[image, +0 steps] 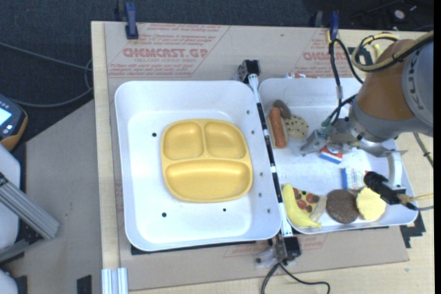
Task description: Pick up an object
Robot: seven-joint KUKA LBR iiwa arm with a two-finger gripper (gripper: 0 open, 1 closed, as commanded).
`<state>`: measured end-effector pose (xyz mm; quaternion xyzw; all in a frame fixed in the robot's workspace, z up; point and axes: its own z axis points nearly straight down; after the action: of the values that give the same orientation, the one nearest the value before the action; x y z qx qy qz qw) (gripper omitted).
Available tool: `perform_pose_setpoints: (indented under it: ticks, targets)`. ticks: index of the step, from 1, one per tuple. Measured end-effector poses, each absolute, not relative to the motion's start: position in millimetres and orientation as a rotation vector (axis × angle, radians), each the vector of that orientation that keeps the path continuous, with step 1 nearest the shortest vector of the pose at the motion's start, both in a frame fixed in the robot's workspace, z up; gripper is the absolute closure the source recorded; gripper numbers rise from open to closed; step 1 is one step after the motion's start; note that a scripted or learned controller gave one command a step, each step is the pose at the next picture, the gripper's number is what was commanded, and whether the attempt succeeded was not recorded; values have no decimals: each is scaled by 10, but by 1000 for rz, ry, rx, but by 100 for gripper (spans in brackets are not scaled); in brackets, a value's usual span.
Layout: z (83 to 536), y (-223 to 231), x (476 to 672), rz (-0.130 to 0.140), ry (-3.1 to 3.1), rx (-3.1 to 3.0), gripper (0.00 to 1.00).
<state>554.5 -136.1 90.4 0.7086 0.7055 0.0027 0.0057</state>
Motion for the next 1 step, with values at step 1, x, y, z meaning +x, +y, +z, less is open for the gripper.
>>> perform_pose_setpoints:
  ticks: [1]
  targets:
    - [902,-1041,6295,-5,2212,2204,0]
